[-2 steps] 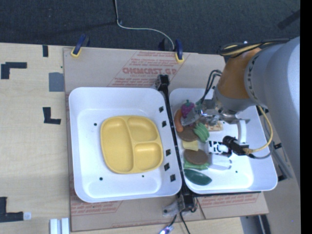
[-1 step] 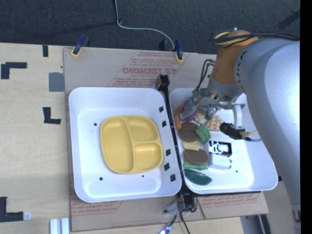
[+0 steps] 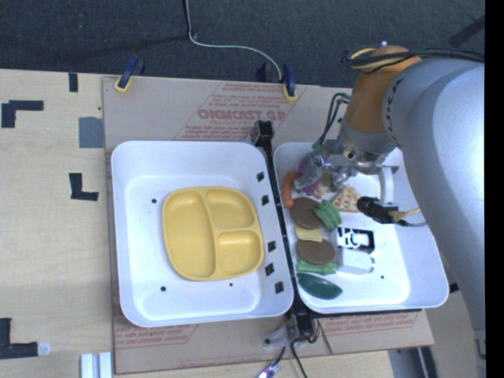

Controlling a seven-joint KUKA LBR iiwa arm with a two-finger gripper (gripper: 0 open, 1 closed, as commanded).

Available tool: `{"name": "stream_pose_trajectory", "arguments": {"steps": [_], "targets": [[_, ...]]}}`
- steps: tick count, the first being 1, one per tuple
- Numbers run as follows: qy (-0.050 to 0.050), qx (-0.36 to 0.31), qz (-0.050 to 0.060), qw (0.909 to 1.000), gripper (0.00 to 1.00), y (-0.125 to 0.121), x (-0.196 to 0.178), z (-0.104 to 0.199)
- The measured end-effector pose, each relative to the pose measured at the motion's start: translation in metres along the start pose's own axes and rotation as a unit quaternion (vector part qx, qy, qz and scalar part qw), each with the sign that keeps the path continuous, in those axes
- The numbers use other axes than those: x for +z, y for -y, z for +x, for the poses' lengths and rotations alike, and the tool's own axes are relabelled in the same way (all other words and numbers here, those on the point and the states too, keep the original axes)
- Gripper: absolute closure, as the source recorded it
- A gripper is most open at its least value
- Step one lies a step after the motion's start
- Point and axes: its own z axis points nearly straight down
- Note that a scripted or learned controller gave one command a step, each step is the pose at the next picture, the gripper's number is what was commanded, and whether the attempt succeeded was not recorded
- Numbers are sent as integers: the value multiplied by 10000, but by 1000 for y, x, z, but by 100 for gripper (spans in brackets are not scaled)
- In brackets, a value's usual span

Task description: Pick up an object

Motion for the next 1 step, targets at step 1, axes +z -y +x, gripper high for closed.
{"name": "stream_pose_trajectory", "arguments": {"steps": [1], "targets": [[-90,-50,-233,9997,100,11,-96,49]]}}
